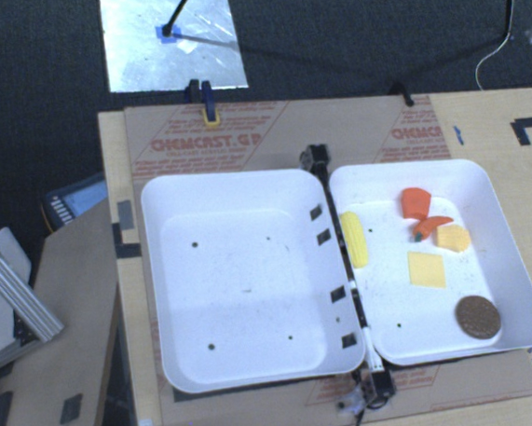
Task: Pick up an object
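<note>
The right bin (506,231) holds several small objects. A yellow corn cob (354,238) lies along its left wall. An orange-red piece (416,204) sits near the back, with a small orange carrot-like bit (428,228) just below it. Beside that lies an orange-yellow chunk (454,238). A flat yellow square (428,269) rests in the middle, and a brown round cookie (478,316) sits at the front right corner. All objects lie apart from each other except the orange pieces, which are close together.
The left bin (168,217) stands beside the right one, joined by a row of black clips (332,266). Both sit on a brown board (268,132) on the bench. A shiny metal sheet (172,38) lies at the back left.
</note>
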You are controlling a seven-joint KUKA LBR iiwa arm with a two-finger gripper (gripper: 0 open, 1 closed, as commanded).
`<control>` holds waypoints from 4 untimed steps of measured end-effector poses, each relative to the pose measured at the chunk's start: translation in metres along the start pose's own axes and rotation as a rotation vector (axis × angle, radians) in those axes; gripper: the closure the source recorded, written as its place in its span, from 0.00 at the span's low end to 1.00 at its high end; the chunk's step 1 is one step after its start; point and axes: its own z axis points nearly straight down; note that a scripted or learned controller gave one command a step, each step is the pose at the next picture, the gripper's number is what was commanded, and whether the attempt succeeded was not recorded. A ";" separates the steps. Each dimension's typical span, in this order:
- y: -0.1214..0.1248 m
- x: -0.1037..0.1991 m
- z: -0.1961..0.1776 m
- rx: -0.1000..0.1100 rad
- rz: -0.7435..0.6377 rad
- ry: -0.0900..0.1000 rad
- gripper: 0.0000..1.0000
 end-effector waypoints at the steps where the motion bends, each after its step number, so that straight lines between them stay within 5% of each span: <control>1: -0.001 -0.025 -0.032 -0.006 -0.005 0.000 1.00; 4: 0.000 -0.022 -0.030 -0.003 -0.012 0.002 1.00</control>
